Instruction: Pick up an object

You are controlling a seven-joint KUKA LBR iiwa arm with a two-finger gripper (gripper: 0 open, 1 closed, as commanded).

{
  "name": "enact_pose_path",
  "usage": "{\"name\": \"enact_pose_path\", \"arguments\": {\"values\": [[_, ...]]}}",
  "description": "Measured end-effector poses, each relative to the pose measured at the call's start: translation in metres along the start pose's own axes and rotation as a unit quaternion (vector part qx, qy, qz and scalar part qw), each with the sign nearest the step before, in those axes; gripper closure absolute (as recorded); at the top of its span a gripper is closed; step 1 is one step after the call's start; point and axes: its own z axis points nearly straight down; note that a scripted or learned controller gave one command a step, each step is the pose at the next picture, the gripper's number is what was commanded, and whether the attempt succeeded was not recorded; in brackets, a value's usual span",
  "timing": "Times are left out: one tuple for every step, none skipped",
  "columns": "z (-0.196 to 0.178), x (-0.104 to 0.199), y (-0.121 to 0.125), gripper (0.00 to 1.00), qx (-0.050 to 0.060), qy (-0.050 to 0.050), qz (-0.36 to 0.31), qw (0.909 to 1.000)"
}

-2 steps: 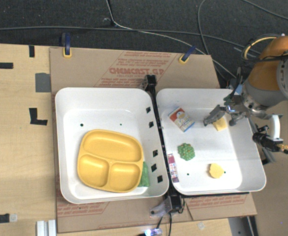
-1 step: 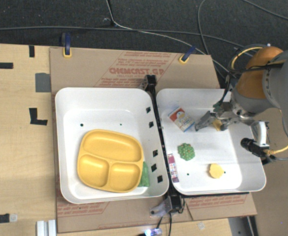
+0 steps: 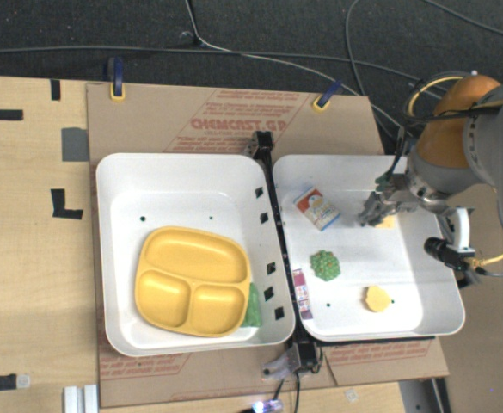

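Camera view, looking down at a slant on both bins. Cardboard sheet (image 3: 234,123) under the bins carries red printed lettering; it looks like "CHEMCAST", but the smaller lines beneath are too fine to read.

Left bin (image 3: 122,179): yellow divided tray (image 3: 193,280), three compartments, lying flat. A green item (image 3: 252,308) is wedged between the tray's right edge and the bin wall, mostly hidden; I cannot identify it.

Right bin (image 3: 432,317): small carton (image 3: 316,208) with a red, white and blue printed face, lying tilted in the far part; the print is too small to read. Green knobbly object (image 3: 325,265) near the middle. Yellow round piece (image 3: 377,298) toward the near side. A narrow pink-and-white packet (image 3: 301,292) lies along the left wall; its label is illegible.

My claw (image 3: 373,213) is low over the far right part of the right bin, just right of the carton and apart from it. A bit of yellow (image 3: 387,223) shows right beside the fingertips, partly covered by them. Whether the claw is wide, narrow or gripping, I cannot tell: the tips are dark and blurred. My wrist's orange band (image 3: 444,140) is partly cut off by the grey link.
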Motion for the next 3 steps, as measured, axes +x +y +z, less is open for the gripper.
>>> {"name": "enact_pose_path", "arguments": {"values": [[-0.043,-0.004,0.003,1.0,-0.002,0.0,0.001,1.0],[-0.097,-0.003,0.004,1.0,-0.003,0.0,0.001,1.0],[-0.107,0.042,-0.005,1.0,0.0,0.001,0.0,1.0]]}}
